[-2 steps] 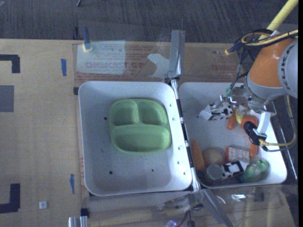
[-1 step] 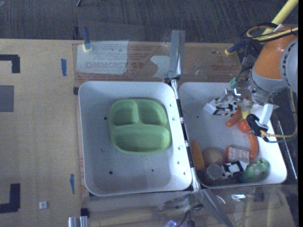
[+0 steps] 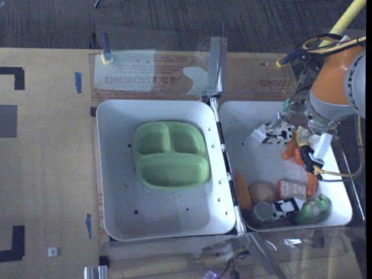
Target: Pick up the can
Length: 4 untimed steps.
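Over the right bin (image 3: 343,211), the pincer (image 3: 302,135) hangs near the back, among small clutter; whether it is wide or narrow I cannot tell. The can (image 3: 263,211), grey and lying at the front edge, sits well apart from it. The reach appears not yet begun; next, the pincer must travel forward and descend over it.

Grey arm (image 3: 356,83) with orange band, black and yellow cables.
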Motion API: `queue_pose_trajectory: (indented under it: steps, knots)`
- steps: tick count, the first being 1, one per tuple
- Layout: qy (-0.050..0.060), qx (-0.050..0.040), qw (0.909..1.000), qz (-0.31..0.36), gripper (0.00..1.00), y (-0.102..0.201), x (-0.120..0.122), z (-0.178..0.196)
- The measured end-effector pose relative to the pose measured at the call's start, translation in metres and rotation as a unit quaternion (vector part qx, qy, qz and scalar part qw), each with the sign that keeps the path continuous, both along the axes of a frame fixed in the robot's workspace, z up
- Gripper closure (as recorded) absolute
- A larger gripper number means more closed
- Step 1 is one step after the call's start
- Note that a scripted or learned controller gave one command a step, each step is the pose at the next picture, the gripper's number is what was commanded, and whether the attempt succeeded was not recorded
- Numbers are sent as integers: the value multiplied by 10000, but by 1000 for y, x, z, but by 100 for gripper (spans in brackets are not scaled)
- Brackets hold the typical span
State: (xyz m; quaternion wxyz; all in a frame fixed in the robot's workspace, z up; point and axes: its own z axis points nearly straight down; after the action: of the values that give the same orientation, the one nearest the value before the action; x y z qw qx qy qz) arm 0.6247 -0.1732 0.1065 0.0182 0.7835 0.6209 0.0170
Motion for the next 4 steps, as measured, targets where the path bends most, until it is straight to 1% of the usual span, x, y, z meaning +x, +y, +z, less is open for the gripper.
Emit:
queue_pose_trajectory:
  steps: [1,2,3,4]
  knots:
    - [41,105,9996,-262,0,-19,1,0]
    - [-7,44,9879,-1551,0,24,-40,-1]
    - [-19,96,9884,-1518,100,30,-37,10]
    - [246,96,9610,-2752,100,129,-17,76]
